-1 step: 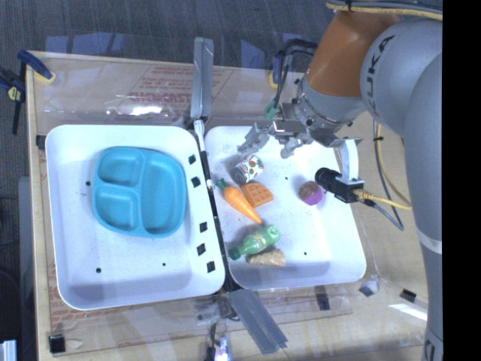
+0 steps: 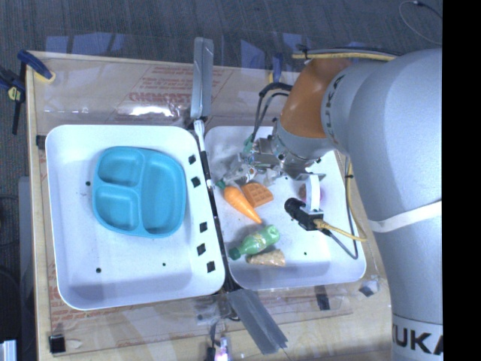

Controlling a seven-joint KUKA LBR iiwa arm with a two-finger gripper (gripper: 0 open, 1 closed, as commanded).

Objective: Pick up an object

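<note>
A: What could be picked up, and where is it?

B: Everything loose lies in the right bin (image 2: pixel 342 265). A toy carrot (image 2: pixel 241 202) lies at a slant near the bin's left wall, its green top toward the upper left. Touching its right side is a small orange waffle-like square (image 2: pixel 258 194). Lower down, a green bottle (image 2: pixel 255 242) lies on its side, and just below it, touching, is a tan, crumbly-looking piece (image 2: pixel 267 259).

A: And the end effector?

B: The end effector (image 2: pixel 255 159) is down in the upper part of that same bin, above the carrot and the orange square and close to them. Whether it is released or clenched I cannot tell; wrist and cables crowd that spot, and nothing is seen gripped.

A: Anything else near it?

B: A black part (image 2: pixel 300 213) with a yellow cable hangs over the bin to the right of the orange square. The grey arm (image 2: pixel 391 149), orange band above the wrist, covers the bin's upper right.

A: The other side?

B: The left bin (image 2: pixel 68 269) holds a blue divided plate (image 2: pixel 139 191), well apart from the toys. Both bins sit side by side on the table (image 2: pixel 113 77).
</note>
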